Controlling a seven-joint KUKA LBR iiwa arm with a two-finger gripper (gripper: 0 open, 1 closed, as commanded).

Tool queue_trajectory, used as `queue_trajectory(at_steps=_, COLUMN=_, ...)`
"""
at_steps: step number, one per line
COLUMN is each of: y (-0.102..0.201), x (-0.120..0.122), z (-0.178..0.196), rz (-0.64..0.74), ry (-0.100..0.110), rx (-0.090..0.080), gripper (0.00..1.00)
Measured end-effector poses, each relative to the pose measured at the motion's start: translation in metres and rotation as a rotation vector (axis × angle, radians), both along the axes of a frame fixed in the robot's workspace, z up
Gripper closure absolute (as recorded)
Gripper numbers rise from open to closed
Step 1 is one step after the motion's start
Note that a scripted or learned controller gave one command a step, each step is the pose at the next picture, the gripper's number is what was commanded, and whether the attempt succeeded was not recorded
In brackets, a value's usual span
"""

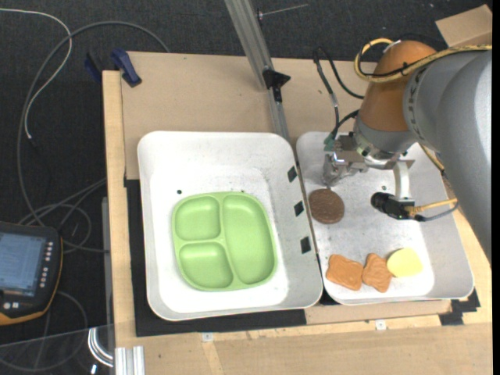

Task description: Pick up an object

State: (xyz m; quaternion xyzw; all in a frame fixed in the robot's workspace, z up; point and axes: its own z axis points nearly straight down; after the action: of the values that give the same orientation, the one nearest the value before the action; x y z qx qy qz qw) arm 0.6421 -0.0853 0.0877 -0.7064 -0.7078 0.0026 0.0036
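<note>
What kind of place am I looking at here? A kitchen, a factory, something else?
Most likely a robotics lab, not a kitchen. A robot arm reaches over two white bins on a plywood bench. The food looks like toy pieces, and loose cables and a handheld control screen lie beside the bench.

Green divided plate (pixel 225 241) sits in the left bin (pixel 156 162). Blue clamp (pixel 125 66) on bench's far-left corner. Handheld screen unit (pixel 27 270) w/ cables on the floor, left.

**The arm, up close**

We're seeing a chunky grey arm (pixel 457 123) with a rounded orange band (pixel 387 92) above the wrist, black and yellow cables (pixel 367 57) looping around it, and a small metallic gripper (pixel 337 168) underneath.
</note>
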Motion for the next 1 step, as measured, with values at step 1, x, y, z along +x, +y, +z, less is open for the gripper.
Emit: queue_trajectory(at_steps=1, y=-0.0028, x=-0.0232, z=0.0052, rz=-0.004, ry=-0.004, rx=-0.001, gripper=1.00)
